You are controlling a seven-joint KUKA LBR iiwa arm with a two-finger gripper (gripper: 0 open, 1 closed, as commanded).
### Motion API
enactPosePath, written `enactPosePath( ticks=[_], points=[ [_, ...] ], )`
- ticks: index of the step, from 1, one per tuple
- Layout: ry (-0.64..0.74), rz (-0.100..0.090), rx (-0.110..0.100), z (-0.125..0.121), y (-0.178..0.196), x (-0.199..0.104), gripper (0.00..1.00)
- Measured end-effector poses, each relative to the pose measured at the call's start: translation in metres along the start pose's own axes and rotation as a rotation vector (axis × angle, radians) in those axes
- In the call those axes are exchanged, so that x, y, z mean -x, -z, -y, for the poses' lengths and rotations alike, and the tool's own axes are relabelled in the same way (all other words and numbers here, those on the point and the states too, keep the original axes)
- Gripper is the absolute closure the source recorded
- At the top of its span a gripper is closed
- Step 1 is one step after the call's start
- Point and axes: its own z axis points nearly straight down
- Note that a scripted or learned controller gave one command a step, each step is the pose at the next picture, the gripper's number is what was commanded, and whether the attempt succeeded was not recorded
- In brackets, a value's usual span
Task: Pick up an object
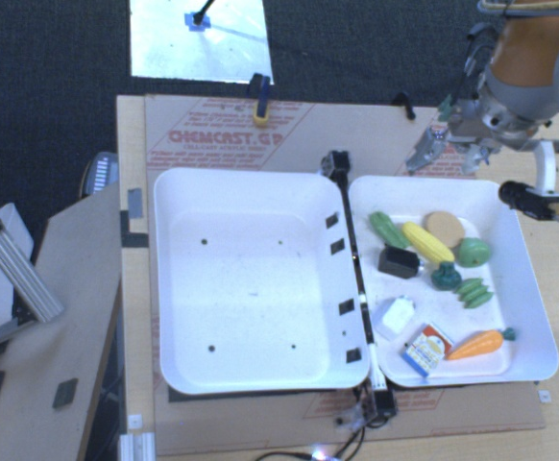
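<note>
Carrot (473, 345) lies in right bin (529, 257); end effector (449, 152) hangs beyond that bin's far rim, fingers apart, holding nothing.

The arm (539, 41) above the claw (449, 154) is cut by the top and right edges. The claw is blurred. Below it, a small teal thing (445, 277), perhaps a toy, is unclear.

Single fixed camera, mounted above the bench (289, 128), looking down at a slant. Both white bins fit in frame: left bin (179, 209) centre, right bin (529, 286) toward the right edge. Moderate distance; dark floor shows beyond the far side. The arm (539, 36) enters at upper right.
</note>
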Motion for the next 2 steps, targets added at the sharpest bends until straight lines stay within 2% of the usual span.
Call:
enactPosePath(
  ticks=[1,2],
  points=[
    [0.003,0.0,0.004,-0.001,0.012,0.0,1.0],
    [0.005,-0.004,-0.014,0.07,-0.084,-0.065,1.0]
  ],
)
